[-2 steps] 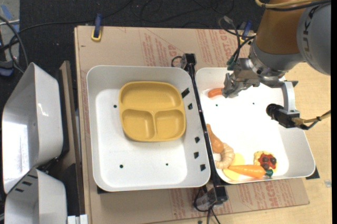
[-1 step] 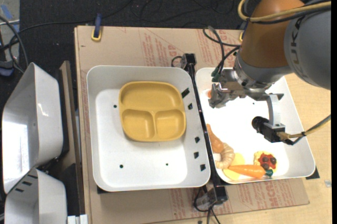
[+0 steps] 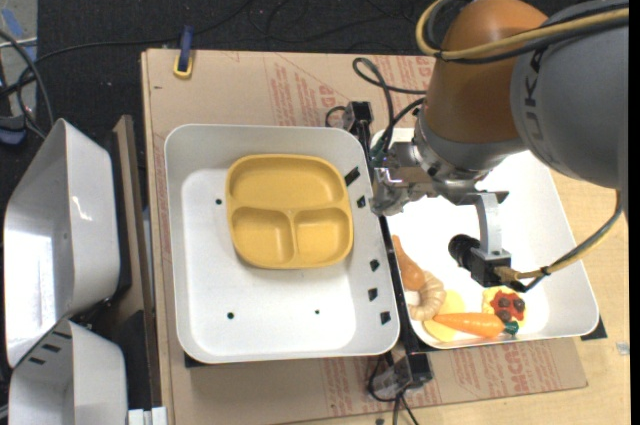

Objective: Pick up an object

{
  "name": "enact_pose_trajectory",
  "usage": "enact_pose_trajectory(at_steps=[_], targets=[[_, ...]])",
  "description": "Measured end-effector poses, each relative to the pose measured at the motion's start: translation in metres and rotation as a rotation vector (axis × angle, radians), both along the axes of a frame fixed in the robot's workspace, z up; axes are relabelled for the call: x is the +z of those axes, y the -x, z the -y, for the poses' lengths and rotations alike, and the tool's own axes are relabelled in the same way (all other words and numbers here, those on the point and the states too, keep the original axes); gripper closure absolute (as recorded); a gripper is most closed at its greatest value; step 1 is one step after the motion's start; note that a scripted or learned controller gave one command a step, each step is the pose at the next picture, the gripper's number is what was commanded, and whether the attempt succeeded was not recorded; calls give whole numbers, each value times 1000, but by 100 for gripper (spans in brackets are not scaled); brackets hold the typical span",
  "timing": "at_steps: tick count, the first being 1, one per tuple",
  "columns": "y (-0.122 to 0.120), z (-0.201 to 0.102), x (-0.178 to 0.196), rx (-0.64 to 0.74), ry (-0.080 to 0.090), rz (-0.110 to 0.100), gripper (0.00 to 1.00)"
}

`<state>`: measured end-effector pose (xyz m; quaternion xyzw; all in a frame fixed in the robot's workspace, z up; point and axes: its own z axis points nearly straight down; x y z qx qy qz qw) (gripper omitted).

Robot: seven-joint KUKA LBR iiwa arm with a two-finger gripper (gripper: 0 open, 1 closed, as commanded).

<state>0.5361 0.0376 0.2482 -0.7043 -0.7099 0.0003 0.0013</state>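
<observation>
Arm (image 3: pixel 520 93): its bulk is covering much of the right bin (image 3: pixel 560 213), hiding whatever is lying beneath. Gripper (image 3: pixel 385 198): fingers are lying under the wrist. Small toys (image 3: pixel 470 313): overlapping, too small for identifying.

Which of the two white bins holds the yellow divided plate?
The left shallow white bin: the yellow three-compartment plastic plate lies in its upper middle. The right white bin holds small toy foods instead.

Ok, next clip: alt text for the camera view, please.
A grey and orange arm reaches over the right bin, above a carrot and other toy foods at its near edge. The left bin holds a yellow divided plate.
</observation>
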Motion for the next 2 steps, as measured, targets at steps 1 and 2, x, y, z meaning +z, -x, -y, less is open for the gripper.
enact_pose_trajectory(at_steps=[1,2], targets=[[26,-55,-4,0,1,-1,100],[25,-52,-4,-7,2,1,0]])
